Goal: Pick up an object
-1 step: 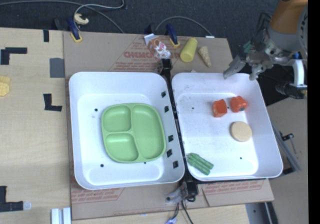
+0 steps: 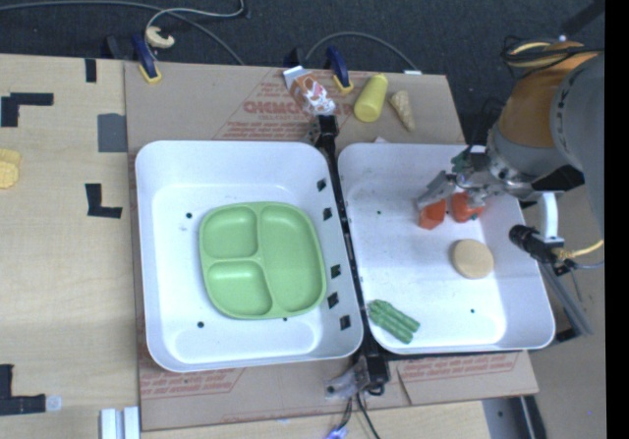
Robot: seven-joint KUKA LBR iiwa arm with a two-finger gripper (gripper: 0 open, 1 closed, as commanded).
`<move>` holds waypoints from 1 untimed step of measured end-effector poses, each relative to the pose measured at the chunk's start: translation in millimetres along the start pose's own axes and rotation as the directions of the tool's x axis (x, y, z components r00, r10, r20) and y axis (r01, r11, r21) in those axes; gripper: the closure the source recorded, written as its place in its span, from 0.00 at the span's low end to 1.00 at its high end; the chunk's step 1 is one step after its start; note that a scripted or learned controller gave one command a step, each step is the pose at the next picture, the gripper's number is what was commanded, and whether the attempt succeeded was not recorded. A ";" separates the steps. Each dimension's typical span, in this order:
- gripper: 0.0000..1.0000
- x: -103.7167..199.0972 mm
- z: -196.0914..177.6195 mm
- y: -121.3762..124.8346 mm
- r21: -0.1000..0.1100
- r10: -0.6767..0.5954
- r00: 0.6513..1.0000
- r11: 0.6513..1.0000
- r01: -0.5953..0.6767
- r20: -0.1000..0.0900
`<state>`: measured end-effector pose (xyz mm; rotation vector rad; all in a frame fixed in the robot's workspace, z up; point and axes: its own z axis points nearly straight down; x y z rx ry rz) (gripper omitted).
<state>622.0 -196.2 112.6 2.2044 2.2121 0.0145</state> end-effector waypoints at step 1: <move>0.00 50.2 26.7 22.7 0.016 0.001 1.000 1.000 -0.001 -0.006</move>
